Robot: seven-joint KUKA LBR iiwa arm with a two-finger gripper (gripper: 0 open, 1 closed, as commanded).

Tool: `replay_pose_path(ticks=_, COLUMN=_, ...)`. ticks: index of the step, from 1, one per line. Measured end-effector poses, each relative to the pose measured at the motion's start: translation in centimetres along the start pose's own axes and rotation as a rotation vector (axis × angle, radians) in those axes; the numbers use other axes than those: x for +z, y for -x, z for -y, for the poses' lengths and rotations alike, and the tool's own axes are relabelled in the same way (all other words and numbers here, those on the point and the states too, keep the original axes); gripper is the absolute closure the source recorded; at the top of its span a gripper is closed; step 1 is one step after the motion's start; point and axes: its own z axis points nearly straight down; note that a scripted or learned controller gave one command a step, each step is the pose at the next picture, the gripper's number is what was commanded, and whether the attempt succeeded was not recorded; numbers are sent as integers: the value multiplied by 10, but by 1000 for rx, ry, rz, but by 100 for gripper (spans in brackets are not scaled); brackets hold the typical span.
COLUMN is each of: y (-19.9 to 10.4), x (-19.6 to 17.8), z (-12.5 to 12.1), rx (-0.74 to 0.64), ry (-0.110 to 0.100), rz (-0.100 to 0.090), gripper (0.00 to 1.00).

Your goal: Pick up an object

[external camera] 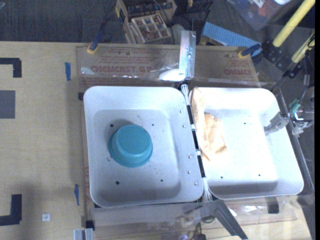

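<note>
2 shallow white bins side by side. In the left bin (95,100), a blue bowl (131,145), upside down near the middle of the floor, well apart from every wall. In the right bin (250,97), a pale orange cloth (211,134), crumpled along the left wall and touching it.

Gripper (282,122) at the right edge of the right bin, well apart from both things; released or clenched, cannot tell from here. Nothing seen in its hold.

Bowl: probably light, stiff plastic, smooth and likely slippery. Upturned, so no rim to pinch; round sides only, and apt to squirt out of a squeeze unless taken square across the widest part, low near the floor.

Cloth: soft, very light, not fragile, unlikely to slip. Best pinched at a raised fold in the middle, clear of the wall. Likely the easier pick, and the nearer of the 2
</note>
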Motion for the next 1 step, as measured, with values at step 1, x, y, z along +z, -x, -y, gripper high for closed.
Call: replay_pose_path(ticks=1, y=-110, x=73, z=-23, rx=-169, ry=0, rz=0, gripper=0)
